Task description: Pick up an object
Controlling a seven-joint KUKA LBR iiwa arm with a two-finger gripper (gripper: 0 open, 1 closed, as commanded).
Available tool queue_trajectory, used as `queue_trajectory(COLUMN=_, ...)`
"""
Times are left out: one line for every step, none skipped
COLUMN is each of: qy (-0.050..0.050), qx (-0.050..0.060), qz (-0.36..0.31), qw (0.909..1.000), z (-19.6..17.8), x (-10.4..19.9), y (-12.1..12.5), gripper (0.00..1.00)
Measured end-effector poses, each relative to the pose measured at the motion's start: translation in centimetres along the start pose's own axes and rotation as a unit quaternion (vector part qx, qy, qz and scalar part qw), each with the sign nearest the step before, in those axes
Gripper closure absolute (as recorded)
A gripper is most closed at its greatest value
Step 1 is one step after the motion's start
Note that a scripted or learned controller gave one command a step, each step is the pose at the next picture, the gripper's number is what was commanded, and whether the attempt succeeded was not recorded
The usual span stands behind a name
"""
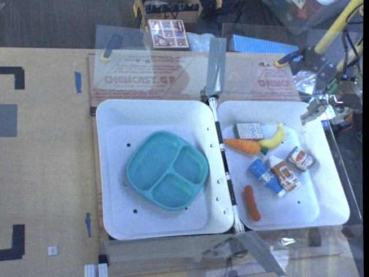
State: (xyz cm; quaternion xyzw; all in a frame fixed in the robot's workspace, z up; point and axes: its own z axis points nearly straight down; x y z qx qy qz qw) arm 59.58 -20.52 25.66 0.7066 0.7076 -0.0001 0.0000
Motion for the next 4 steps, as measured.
queue_trajectory(qy=-0.003, qx=-0.010, qz=-0.037, qw=0.9993, z=14.9, x=0.5, y=1.9, gripper=0.00)
queue_trajectory(qy=0.005, qx=-0.004, qz=-0.072, qw=0.9974, z=16.7, x=-1.1, y=-4.4, gripper=0.00)
queue_trajectory(qy=-0.002, qx=-0.006, qz=-0.069, qw=0.9976, z=15.7, x=-1.9, y=-4.4, gripper=1.00)
queue_trajectory(qy=-0.001, qx=-0.001, qz=-0.111, qw=0.9938, z=7.4, x=5.2, y=-3.2, gripper=1.00)
